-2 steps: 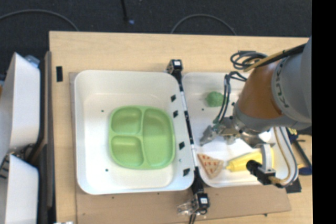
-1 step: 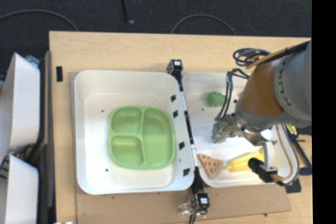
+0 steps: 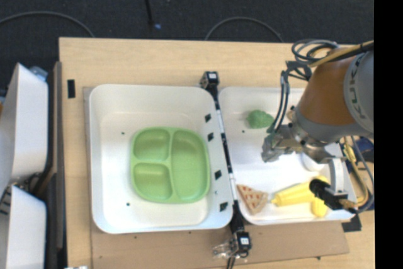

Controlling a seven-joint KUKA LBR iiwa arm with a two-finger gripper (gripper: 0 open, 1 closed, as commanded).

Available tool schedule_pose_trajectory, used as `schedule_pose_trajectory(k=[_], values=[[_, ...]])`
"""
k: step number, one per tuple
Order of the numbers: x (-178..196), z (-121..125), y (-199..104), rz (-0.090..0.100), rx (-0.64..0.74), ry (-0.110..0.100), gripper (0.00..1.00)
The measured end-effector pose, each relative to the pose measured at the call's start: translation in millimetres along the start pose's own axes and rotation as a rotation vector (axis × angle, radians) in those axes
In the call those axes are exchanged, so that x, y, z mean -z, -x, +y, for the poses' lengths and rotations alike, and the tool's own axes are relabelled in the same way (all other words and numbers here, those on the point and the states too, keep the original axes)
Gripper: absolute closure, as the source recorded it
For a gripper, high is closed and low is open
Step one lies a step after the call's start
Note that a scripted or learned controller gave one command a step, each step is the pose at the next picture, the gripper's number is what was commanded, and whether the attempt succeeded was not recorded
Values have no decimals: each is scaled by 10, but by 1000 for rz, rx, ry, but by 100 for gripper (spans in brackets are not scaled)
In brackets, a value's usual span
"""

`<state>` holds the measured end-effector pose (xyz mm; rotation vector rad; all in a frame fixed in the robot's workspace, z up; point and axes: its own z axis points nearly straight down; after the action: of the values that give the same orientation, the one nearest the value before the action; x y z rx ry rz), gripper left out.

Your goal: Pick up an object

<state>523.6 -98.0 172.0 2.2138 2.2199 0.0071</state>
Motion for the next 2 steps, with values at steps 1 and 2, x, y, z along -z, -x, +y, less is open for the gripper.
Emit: schedule_pose_trajectory(k=[1,2], values=[[595,52,96,-1,0,-1,100],[1136,74,106,0,1,0,100]])
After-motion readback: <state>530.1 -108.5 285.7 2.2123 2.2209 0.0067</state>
